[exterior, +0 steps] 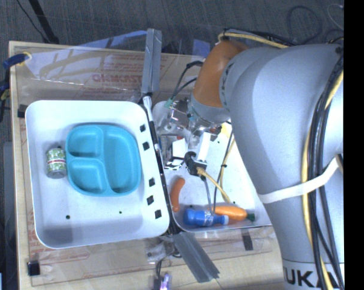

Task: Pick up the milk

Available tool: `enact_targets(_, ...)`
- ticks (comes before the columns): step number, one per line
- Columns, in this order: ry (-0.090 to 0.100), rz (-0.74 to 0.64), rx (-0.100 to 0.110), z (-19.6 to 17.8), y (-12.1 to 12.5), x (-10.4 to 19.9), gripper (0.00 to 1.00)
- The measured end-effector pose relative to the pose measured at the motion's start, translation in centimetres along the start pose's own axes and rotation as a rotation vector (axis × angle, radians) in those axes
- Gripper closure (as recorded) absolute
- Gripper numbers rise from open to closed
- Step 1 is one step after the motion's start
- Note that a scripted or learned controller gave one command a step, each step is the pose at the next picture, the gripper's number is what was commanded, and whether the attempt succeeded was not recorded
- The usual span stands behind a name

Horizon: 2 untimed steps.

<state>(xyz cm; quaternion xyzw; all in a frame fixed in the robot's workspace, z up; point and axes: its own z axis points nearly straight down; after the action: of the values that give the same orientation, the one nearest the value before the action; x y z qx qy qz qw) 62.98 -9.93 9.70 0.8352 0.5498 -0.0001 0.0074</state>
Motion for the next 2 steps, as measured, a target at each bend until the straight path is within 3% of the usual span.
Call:
enact_targets(1,0.004,-0.116,0.005,0.23,-4.98,-3.19,0.00)
enact_targets(2,0.006,-0.122,0.009,-0.63,-5.02,-3.05,1.00)
